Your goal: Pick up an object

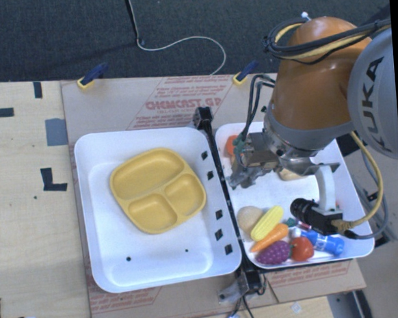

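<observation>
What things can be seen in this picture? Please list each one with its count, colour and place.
bins: 2, white, side by side on the bench
divided plate: 1, yellow, in the left bin
corn: 1, yellow, front part of the right bin
carrot: 1, orange, just in front of the corn
grapes: 1 bunch, purple, front edge of the right bin
tomato: 1, red, right of the grapes
potato-like piece: 1, beige, left of the corn
cardboard sheet: 1, brown, under the bins
clamps: 2, blue and yellow, at the far corners of the cardboard
cable: 1, white, on the dark floor behind
arm: 1, grey and orange, over the right bin
gripper: 1, dark, low over the right bin's left side
</observation>
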`<state>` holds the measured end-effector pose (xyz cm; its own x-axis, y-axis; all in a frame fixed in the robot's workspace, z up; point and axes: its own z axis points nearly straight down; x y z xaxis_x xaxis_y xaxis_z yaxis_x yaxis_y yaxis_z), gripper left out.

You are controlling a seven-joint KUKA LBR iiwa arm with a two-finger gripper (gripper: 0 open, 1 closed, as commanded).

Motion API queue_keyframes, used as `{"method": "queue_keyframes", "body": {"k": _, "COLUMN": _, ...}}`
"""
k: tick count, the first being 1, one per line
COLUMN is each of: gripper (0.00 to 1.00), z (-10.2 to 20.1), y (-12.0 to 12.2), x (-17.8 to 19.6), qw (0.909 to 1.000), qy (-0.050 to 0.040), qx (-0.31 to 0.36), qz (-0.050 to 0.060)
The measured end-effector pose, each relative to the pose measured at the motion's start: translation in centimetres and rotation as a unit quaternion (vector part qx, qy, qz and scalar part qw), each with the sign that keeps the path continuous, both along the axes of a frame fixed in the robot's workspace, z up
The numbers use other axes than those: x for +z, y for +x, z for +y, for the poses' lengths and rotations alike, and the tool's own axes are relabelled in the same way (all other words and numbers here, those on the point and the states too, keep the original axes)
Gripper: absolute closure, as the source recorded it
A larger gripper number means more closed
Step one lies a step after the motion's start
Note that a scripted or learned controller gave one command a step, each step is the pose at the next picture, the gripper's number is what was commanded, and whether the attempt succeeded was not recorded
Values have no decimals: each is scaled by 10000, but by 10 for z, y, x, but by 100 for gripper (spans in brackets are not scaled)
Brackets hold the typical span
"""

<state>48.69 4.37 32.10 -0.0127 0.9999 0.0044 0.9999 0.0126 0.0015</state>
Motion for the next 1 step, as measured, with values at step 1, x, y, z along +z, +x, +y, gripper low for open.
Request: {"method": "queue_keyframes", "body": {"k": 1, "gripper": 100, "z": 55, "y": -4, "x": 44, "qw": 10000, "qy": -12, "qx": -19, "qz": -5}}
